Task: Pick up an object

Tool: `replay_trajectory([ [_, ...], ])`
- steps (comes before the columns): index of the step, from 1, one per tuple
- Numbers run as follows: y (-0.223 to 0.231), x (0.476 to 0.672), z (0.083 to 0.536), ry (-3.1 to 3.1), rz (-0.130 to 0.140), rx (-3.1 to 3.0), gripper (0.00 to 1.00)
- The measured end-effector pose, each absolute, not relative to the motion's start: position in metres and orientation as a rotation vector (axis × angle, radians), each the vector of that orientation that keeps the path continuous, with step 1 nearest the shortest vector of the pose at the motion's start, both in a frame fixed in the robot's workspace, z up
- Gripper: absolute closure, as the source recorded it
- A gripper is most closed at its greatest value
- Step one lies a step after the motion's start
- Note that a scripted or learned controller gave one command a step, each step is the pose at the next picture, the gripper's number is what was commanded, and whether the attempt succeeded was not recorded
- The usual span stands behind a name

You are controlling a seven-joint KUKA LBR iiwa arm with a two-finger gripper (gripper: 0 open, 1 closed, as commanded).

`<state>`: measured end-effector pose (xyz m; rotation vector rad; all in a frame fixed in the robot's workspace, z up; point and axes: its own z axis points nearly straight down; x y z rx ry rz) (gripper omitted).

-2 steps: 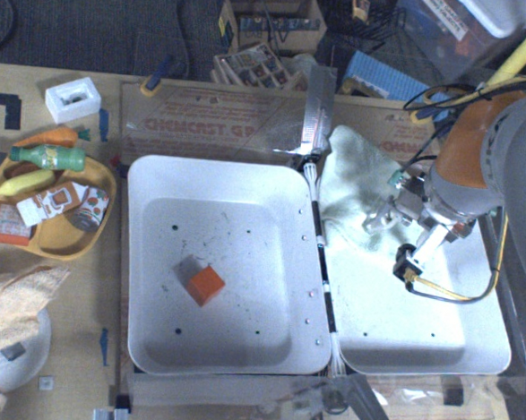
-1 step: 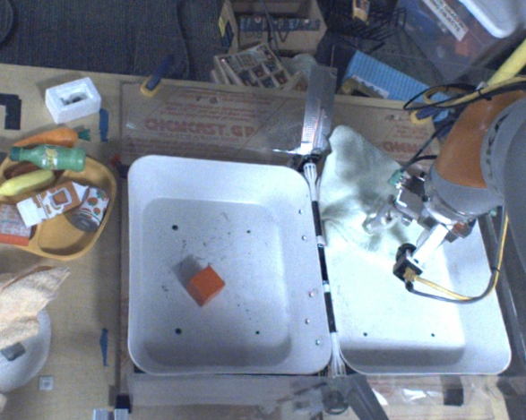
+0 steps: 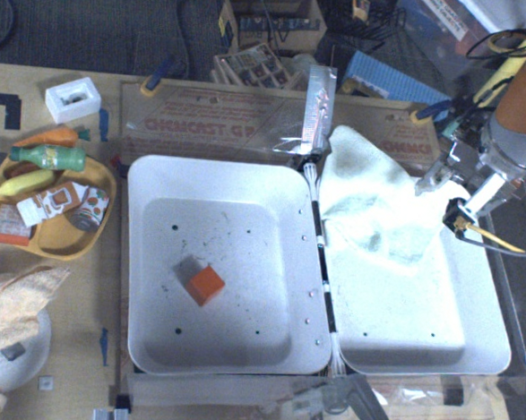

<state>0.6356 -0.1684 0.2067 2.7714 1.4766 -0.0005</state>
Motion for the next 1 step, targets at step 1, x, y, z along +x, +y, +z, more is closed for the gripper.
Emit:
replay_trajectory([
  [1, -0.1559, 0.5846, 0.1823, 1.091, -0.007, 2.95, 0.0],
])
